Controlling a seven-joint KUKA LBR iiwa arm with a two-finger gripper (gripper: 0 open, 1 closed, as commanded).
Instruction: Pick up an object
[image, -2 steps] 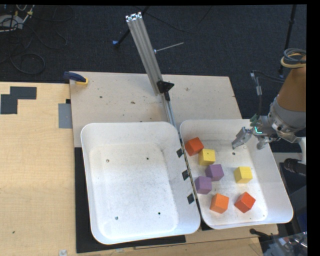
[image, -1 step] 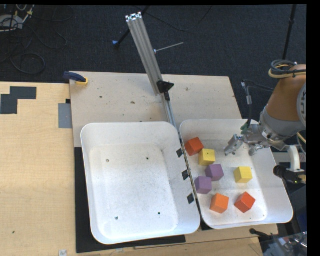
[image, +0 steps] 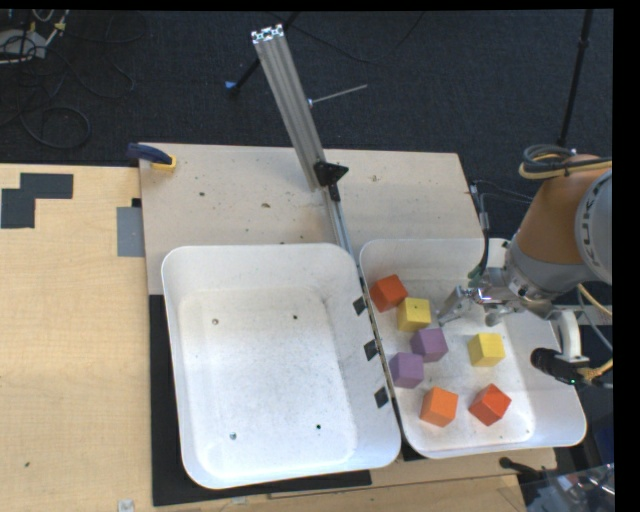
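Several coloured blocks lie in the right bin (image: 560, 425): an orange-red one (image: 388, 292), two yellow ones (image: 416, 314) (image: 488, 348), two purple ones (image: 430, 343) (image: 406, 369), an orange one (image: 438, 405) and a red one (image: 490, 404). My gripper (image: 470, 312) hangs low over the upper middle of this bin, between the two yellow blocks. It is open, and only bare bin floor shows between its fingers. The left fingertip (image: 446, 312) is close to the upper yellow block.
The left bin (image: 200, 300) sits beside the right one, with black clips (image: 368, 348) along the shared rim. A slanted aluminium post (image: 295, 105) rises behind the bins. The grey and orange arm (image: 560, 225) covers the right bin's upper right corner.
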